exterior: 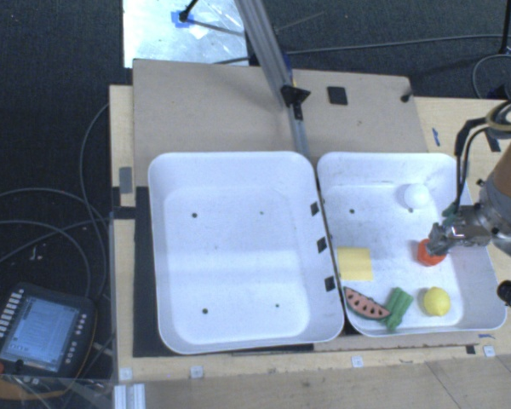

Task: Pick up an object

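Right bin (383, 177), near edge: watermelon slice (365, 304), green piece (398, 307), lemon (436, 301). Farther: yellow block (355, 263). Gripper (437, 244) sits over the red object (429, 255) by the right wall; finger state cannot be determined. White ball (414, 196) lies farthest.

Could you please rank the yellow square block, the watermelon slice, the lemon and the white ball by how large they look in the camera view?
1. yellow square block
2. watermelon slice
3. lemon and white ball: these look about alike, so I would not rank them.
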`<control>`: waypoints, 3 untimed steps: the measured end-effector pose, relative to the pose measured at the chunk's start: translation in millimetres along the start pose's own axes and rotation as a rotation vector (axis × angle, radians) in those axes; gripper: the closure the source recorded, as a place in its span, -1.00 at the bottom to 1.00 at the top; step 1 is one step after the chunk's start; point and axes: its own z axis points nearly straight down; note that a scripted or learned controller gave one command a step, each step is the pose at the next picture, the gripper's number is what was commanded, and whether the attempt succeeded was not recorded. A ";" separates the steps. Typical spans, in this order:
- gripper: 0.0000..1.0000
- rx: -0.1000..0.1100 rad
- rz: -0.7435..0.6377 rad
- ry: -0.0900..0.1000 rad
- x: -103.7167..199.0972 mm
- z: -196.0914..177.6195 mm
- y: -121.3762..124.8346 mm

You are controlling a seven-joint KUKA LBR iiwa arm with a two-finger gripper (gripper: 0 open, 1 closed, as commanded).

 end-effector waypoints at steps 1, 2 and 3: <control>1.00 0.002 -0.004 0.001 48.1 6.2 9.1; 1.00 0.001 -0.005 0.002 107.5 -5.8 19.5; 1.00 0.002 -0.004 0.002 151.9 -4.0 30.9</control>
